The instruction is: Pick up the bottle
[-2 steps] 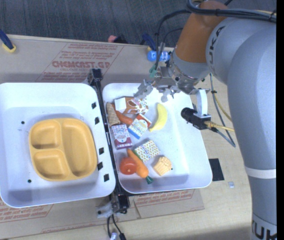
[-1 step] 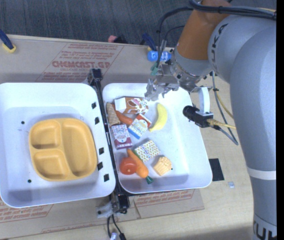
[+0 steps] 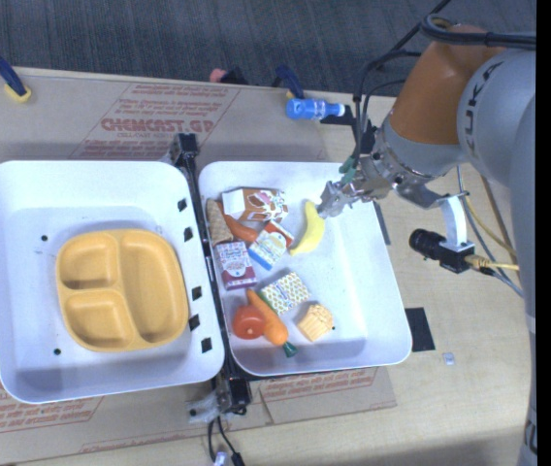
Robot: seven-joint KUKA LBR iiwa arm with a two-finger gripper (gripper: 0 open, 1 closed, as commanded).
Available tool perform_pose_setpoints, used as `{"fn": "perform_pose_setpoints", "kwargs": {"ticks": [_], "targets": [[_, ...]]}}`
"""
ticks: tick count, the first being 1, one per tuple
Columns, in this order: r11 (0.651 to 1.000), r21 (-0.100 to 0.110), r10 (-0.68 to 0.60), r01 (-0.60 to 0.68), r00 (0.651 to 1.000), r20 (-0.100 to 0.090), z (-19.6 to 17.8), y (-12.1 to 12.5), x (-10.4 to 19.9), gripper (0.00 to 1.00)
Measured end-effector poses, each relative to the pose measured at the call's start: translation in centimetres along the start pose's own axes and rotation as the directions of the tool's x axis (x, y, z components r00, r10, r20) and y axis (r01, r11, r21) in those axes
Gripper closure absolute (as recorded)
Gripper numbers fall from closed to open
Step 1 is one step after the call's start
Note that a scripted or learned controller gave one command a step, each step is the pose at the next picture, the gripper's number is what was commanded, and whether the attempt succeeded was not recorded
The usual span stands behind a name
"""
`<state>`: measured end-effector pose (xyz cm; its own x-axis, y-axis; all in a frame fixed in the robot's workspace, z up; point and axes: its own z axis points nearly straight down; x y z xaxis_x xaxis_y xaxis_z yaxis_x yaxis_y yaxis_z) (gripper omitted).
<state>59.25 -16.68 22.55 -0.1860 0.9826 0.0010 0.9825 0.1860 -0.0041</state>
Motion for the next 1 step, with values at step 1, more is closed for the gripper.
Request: {"fn": "perform_pose_setpoints", "kwargs": {"ticks": [1], "targets": [[0.992, 0.000, 0.123, -0.123, 0.992, 0.000, -3.81, -7.87, -3.08, 1.00]]}}
